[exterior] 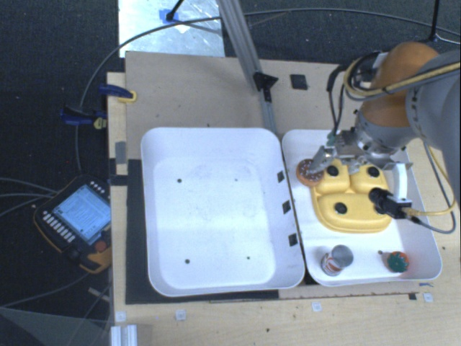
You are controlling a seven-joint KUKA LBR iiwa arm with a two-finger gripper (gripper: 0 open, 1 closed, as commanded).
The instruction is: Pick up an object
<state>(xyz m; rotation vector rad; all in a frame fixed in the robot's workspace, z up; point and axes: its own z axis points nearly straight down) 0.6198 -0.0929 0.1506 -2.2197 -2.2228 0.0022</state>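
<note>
The right bin [432, 254] holds several objects. A large yellow moulded piece [351, 206] with black dots lies in its middle. A small brown, speckled ring-shaped object [310, 172] sits at that piece's upper left, near the bin's left wall. A small metal can [336, 259] stands near the front edge, and a green and red ball [397, 262] lies at the front right. My gripper [325, 156] reaches in from the right, low over the yellow piece's upper left corner, with its tip just above and right of the ring-shaped object. I see nothing held.
The left bin [162, 146] is beside the right one, with black clips [286, 206] along the shared wall. A grey pole [241, 31] slants over the bench's back. A handheld pendant [78, 217] and cables lie on the floor at left.
</note>
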